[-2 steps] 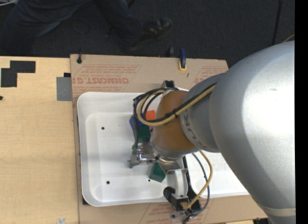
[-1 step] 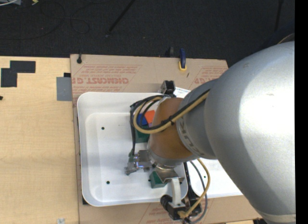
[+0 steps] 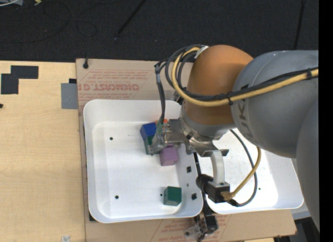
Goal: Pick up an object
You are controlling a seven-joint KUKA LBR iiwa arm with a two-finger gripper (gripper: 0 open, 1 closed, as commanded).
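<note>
1. Lay pale and wooden, the desk [image 3: 36,147], with dark floor behind and brown cardboard [image 3: 117,82] under two white bins.
2. Held three things in the left bin [image 3: 104,183]: a blue block [image 3: 148,131] near the middle, a purple block [image 3: 168,155] just beside it, and a green block [image 3: 172,195] near the front rim, well apart from the other two.
3. Reached in from the right over the bins, the grey arm [image 3: 281,105] with its orange band [image 3: 216,87].
4. Hung low at the blue and purple blocks, the pincer [image 3: 158,141]; could not tell its state, nor whether anything sat clamped in it.
</note>
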